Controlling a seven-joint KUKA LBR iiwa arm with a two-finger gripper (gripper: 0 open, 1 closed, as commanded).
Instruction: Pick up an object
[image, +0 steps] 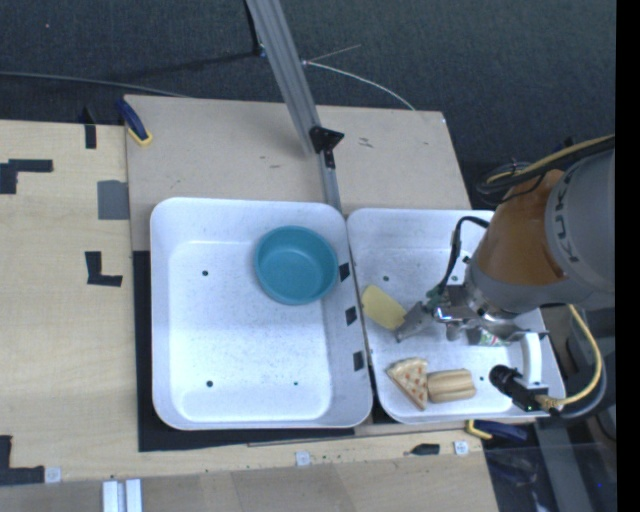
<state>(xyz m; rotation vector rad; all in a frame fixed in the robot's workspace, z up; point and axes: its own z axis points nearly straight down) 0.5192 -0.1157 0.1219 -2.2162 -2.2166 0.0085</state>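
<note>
I take the right-hand shallow white plastic bin (400, 228) as my landmark; the matching left-hand white bin (180, 300) lies against its left wall and bears a round teal plastic bowl (295, 264) in its upper half. My grey arm with its orange band (520, 245) hangs over the right half of the landmark bin, and my two-finger gripper (412, 320) reaches toward that bin's left wall, where it meets a small pale yellow wedge-shaped block (381, 307). I cannot tell whether I am closed on the wedge or merely touching its right edge. It looks light and stiff, perhaps smooth plastic or foam, so I judge it may slip; I would grip across its flat faces, near the thick end. Along the landmark bin's front wall lie a tan bread-roll-shaped toy (449, 384) and, just left of it, a small triangular pizza-slice toy (408, 378).
</note>
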